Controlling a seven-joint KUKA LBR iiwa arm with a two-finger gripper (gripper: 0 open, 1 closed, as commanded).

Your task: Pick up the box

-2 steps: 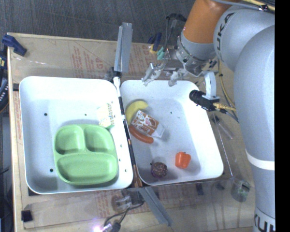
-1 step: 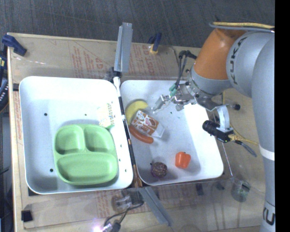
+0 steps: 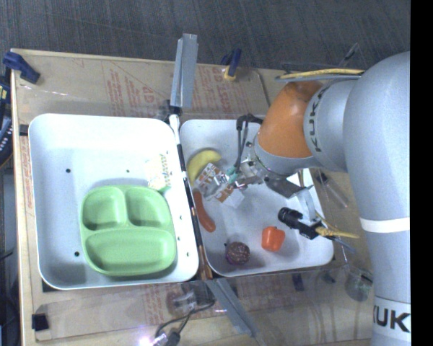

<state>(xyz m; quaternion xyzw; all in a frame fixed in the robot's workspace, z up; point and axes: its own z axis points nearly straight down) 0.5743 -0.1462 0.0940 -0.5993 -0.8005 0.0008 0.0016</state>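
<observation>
The end effector [image 3: 228, 182] is seen low inside the right white bin [image 3: 312, 254], carried by the grey arm with its orange band [image 3: 287, 127], which is reached in from the right of the view. Whether the end effector is wide or narrow cannot be told from this slant. A small printed box [image 3: 211, 178] is found directly at its tip, touching it on the side away from the arm; whether the box is actually gripped cannot be told. Just beyond the box, up and to the left of the end effector, a yellow banana [image 3: 202, 161] is laid against the bin's left wall. Below the end effector, near the same wall, a red sausage-shaped piece [image 3: 204, 212] is laid lengthwise. Further below and toward the arm's side, an orange cup-like thing [image 3: 273, 238] is seen, and beside it, nearer the bin's lower wall, a dark round thing [image 3: 237, 252] is placed; what it is cannot be made out. Past the divider to the left of the end effector, the left white bin [image 3: 94, 146] is set, with a pale printed packet [image 3: 159, 171] lying close to its right wall. Well apart from the end effector, a green divided plate [image 3: 127, 231] is rested in that bin's lower half. Both bins are borne by a wooden worktop [image 3: 94, 85], on whose upper edge a blue clamp [image 3: 233, 59] is fixed.
</observation>
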